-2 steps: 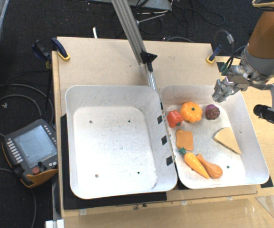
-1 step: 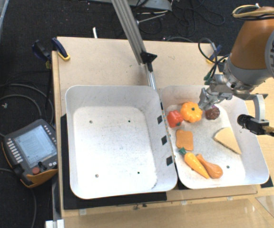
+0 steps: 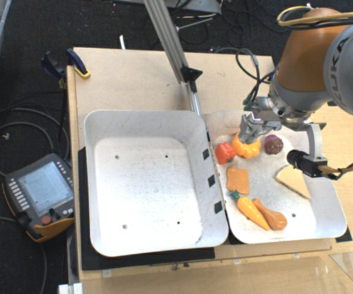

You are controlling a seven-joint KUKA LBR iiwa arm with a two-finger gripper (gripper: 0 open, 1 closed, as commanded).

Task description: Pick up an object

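Nearest the camera the front rim of the left bin [image 3: 146,248] shows only bare, speckled floor; beside it the right bin [image 3: 330,225] carries all the toy food; at its near end a carrot [image 3: 248,208] lies touching a tan drumstick-like piece [image 3: 270,215]; just behind them sits a flat orange slab [image 3: 238,179], and toward the right wall a pale wedge [image 3: 294,182] like cheese; further back a red piece [image 3: 225,153] rests by the divider, a yellow pepper-shaped piece [image 3: 247,147] just beside it, and a dark purple ball [image 3: 274,144] past that. The gripper [image 3: 254,130] hangs right over the yellow piece, seemingly touching its top; whether its fingers are spread or closed I cannot tell from here, nor whether anything is held. I'd judge the yellow piece the likely target; to take it well, the fingers should straddle its body rather than its top, keep off the red piece and purple ball crowding either side, close firmly, then lift straight up. Farther back stands a slanted metal post [image 3: 167,32]; on the arm [image 3: 323,48], letters at the frame's edge look like "KUK", partly cut off; on the floor, the pendant's [image 3: 41,192] screen is too small to read.
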